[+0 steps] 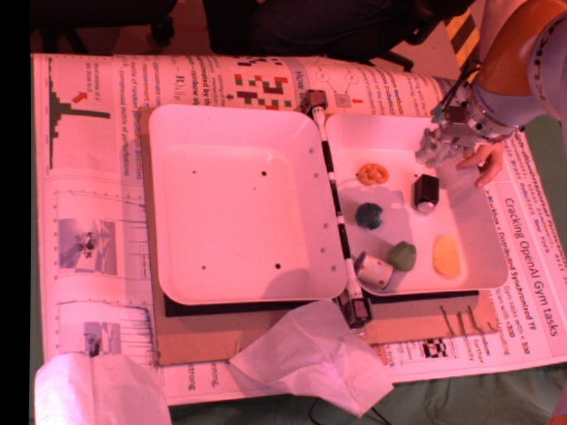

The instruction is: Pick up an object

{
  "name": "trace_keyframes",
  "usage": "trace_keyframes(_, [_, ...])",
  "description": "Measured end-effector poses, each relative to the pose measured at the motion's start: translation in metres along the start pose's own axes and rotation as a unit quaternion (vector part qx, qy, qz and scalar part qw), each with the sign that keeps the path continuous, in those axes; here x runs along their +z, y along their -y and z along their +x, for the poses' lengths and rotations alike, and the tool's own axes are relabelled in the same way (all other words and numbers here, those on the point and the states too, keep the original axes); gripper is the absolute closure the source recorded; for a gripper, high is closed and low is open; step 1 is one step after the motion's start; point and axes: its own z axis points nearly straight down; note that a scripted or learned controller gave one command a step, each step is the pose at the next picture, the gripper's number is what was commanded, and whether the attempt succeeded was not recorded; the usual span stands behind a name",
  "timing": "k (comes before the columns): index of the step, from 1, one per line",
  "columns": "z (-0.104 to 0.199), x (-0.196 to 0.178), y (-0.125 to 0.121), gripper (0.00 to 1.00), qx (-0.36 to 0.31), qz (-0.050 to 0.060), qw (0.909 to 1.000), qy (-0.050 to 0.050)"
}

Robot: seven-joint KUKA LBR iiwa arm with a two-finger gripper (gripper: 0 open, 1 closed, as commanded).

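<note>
We see the pincer (440,146) above the far part of the right bin (469,277); we cannot tell its state. The black object (426,192) lies just below it.

Two shallow white plastic bins sit side by side; the right bin (478,237) holds an orange pretzel-shaped toy (372,173) behind a dark teal ball (368,215).

Pinkish light is washing over a printed poster (106,193) covering the bench; dark floor (266,16) is lying beyond.
</note>
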Motion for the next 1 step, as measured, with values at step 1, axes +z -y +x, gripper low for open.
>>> trace_keyframes(1, [-0.0026, -0.0676, -0.0024, 1.0, 0.0, -0.001, 1.0, 0.001])
